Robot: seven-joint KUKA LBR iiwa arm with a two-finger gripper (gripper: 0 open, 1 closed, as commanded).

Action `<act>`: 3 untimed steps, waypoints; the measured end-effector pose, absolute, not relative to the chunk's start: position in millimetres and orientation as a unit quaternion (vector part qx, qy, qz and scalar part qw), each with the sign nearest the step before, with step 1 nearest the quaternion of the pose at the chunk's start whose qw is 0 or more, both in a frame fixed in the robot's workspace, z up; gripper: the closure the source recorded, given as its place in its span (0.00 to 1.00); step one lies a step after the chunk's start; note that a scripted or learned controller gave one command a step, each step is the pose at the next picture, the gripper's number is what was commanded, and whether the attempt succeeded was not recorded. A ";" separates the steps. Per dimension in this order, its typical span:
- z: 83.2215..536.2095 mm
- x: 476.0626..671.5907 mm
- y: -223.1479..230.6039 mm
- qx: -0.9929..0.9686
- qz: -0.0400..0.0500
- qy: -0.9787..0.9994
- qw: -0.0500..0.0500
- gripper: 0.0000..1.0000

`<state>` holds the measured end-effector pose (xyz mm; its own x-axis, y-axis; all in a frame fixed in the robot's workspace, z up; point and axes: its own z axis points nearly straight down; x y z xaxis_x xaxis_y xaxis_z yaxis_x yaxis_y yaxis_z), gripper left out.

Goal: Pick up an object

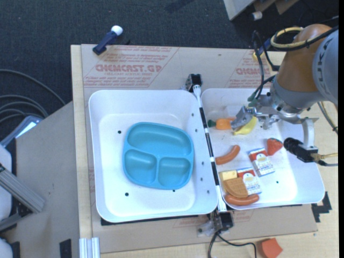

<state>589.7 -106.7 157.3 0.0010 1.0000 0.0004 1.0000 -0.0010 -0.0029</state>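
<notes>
We see a small yellow piece (245,126), banana-like in shape, lying in the upper left part of the right bin (309,190), with a small orange item (223,124) just beside it at its 9 o'clock. The arm (301,71) enters from 2 o'clock of the view, its orange band over the grey wrist, and bends down into the right bin. The gripper (246,117) sits low over the bin, right at the yellow piece; the piece lies directly under and against the fingertips, toward 6 o'clock of them. We cannot tell whether the gripper is clasped on it or loose, since the metal parts blur together there.

Elsewhere in the right bin lie a sausage (227,155) toward 7 o'clock of the gripper, a red piece (274,145) at 4 o'clock, two small cartons (261,162) and a second sausage (241,199) near the front rim. The left bin (102,112) holds a blue divided plate (158,155).
</notes>
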 end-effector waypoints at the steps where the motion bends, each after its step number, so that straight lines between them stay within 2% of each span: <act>1: 83.7 615.0 -116.1 -0.707 0.001 -0.707 0.002 0.00; 2: 84.4 587.1 -103.6 -0.707 0.001 -0.707 0.001 0.00; 3: 84.3 549.1 -109.7 -0.707 0.001 -0.707 0.001 0.00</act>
<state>549.1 -109.7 84.3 0.0007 1.0000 0.0011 1.0000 -0.0007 -0.0027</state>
